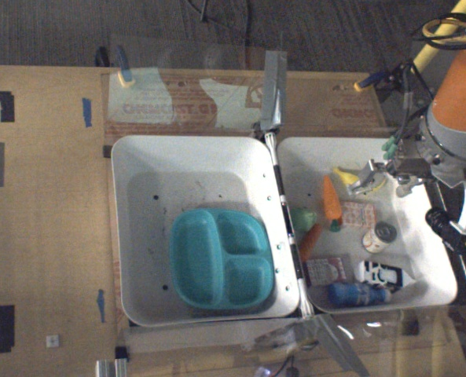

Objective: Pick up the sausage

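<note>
over the right bin [421,285] the gripper [372,177] hangs (fingers' state: cannot tell). crowded against the carrot [332,200], the sausage [310,241] could slip

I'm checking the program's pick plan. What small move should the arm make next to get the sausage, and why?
Probably shift the gripper toward the dividing wall and lower. It hovers over the banana at the right bin's far side, while the sausage lies against the divider, past the carrot.
</note>
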Robot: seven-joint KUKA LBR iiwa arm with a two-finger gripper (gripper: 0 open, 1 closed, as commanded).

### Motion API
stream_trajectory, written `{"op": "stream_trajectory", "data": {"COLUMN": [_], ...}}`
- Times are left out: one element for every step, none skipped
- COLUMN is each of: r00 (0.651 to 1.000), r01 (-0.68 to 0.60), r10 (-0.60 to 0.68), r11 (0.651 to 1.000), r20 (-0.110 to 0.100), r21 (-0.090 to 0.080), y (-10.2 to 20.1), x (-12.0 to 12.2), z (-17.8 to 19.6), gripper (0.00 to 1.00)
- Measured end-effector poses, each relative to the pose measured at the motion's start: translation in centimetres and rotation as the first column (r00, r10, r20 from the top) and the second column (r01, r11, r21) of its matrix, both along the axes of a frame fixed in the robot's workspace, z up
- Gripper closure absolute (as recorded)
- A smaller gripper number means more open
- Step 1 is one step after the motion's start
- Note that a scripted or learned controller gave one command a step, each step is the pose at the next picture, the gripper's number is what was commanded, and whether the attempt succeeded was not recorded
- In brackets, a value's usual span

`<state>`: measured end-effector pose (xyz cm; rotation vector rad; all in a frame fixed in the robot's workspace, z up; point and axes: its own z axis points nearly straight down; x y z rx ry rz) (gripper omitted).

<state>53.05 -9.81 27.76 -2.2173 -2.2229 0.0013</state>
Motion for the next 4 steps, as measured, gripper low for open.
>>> {"op": "stream_trajectory", "data": {"r00": [0.995, 0.937, 0.782, 0.784], "r01": [0.096, 0.35, 0.623, 0.621], "r10": [-0.096, -0.35, -0.623, -0.621], "r11": [0.995, 0.937, 0.783, 0.784], "r20": [0.001, 0.004, 0.009, 0.01], "r21": [-0.001, -0.001, 0.0, -0.002], "y": [-10.7, -4.0, -0.6, -0.6], "x": [-4.8, -5.1, 1.3, 1.3], "z": [-9.7, -18.9, -19.0, -18.0], "gripper": [0.0, 0.0, 0.0, 1.0]}}
